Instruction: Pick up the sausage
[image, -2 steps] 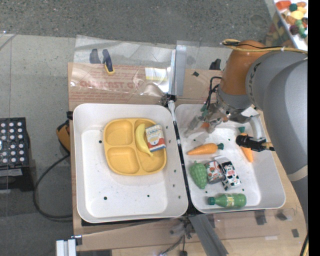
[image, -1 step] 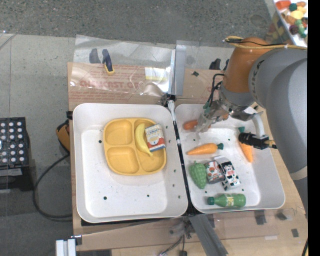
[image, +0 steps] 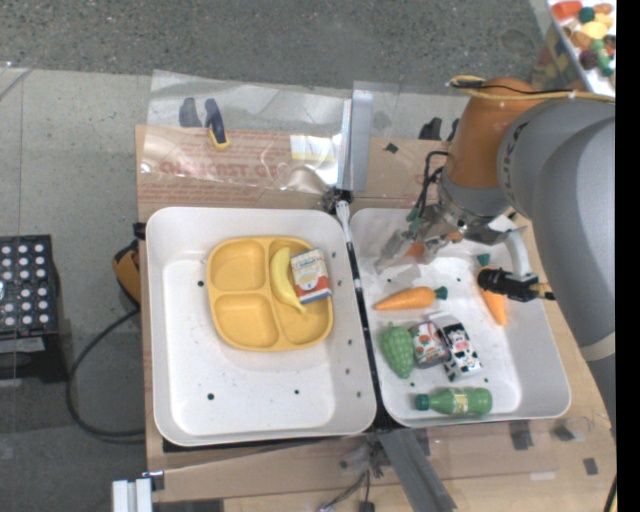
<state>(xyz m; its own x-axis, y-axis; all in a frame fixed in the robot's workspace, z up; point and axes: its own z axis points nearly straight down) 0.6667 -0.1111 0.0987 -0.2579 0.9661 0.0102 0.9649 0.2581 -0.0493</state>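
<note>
My gripper (image: 413, 243) hangs over the back left part of the right bin (image: 535, 400), pointing down and left. A small reddish-brown bit (image: 452, 236) shows right beside the gripper; I cannot tell whether it is the sausage or whether it is held. An orange, sausage-like piece (image: 496, 306) lies near the bin's right wall, partly hidden by the wrist hardware. A carrot (image: 407, 298) with a green end lies just below the gripper.
The right bin also holds a green knobbly item (image: 397, 351), two small cartons (image: 431, 344) (image: 461, 352) and a green bottle (image: 455, 402). In the left bin (image: 180, 400), a yellow divided plate (image: 240, 320) carries a banana (image: 284, 281) and a small carton (image: 311, 276).
</note>
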